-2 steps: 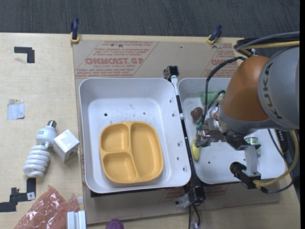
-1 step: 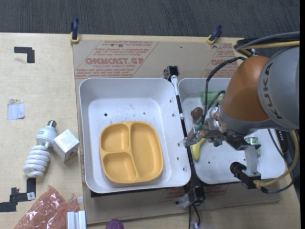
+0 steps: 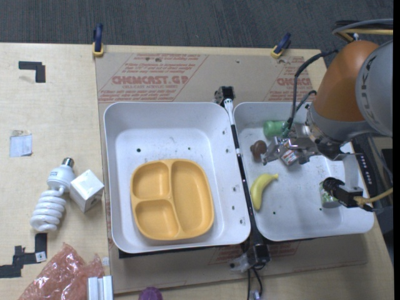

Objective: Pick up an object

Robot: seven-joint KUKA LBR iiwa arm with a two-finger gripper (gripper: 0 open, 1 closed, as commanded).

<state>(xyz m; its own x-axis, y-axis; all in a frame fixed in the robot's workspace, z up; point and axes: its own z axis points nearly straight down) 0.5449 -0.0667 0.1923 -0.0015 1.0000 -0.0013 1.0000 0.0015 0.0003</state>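
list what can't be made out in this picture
1. green object, camera view: its right side sits behind the gripper; kind unclear.
2. brown object, camera view: too small and blurred to identify.
3. purple thing, camera view: cut off by the bottom edge.
4. right bin, camera view: the arm covers its upper right corner.

tray: smooth plastic | banana: glossy plastic | left bin: matt white plastic

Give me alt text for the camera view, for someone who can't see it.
The robot's claw hangs over the right bin, near a banana, a brown lump and a green object. The left bin holds a yellow divided plate.
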